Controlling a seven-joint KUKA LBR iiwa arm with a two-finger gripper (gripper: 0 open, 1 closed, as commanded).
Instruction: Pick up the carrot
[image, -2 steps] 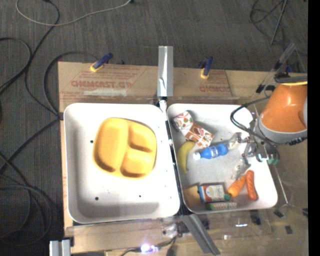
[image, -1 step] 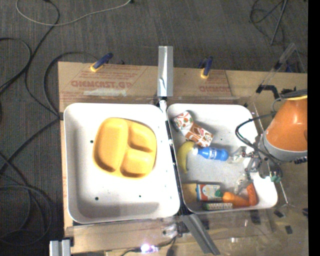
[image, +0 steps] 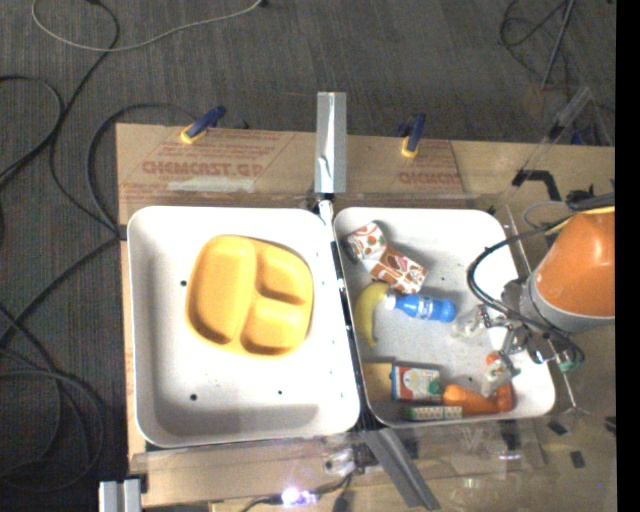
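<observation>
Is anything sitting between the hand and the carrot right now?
Nothing visible. The hand hangs right over the carrot in the right bin's near corner; the small carton lies beside the carrot, not over it.

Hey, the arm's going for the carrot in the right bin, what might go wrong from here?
The carrot lies in the right bin's near corner, close to the wall, so the hand may bump the rim or grip only an end. A small carton and a dark flat item sit right beside it and could get nudged or grabbed instead.
</observation>
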